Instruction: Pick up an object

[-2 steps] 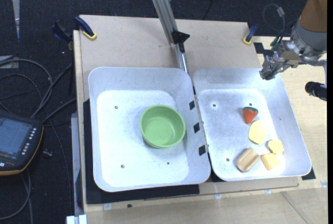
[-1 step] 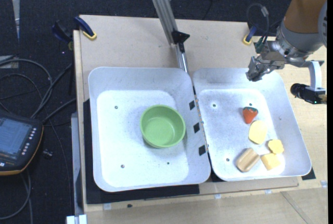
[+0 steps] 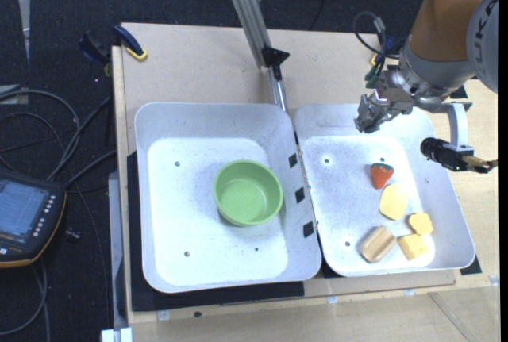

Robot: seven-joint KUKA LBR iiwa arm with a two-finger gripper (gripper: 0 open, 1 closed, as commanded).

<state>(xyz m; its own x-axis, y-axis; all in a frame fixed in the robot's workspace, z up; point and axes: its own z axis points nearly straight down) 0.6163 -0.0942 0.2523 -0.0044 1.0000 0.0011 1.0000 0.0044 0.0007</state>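
My gripper (image 3: 367,123) hangs over the right bin's (image 3: 333,241) upper edge, grip state unclear, above the strawberry (image 3: 382,173).

Looks like a robotics lab: teach pendant (image 3: 24,220) on dark carpet, loose cables (image 3: 48,126), wooden bench (image 3: 198,67) with bins.

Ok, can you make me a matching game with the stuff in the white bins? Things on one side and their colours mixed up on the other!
Things:
1. bowl in the left bin
2. strawberry in the right bin
3. bread-shaped piece near the right bin's front
4. band on the arm, above the gripper

Colours:
A. orange
B. tan
C. green
D. red

Pairs: 1-C, 2-D, 3-B, 4-A
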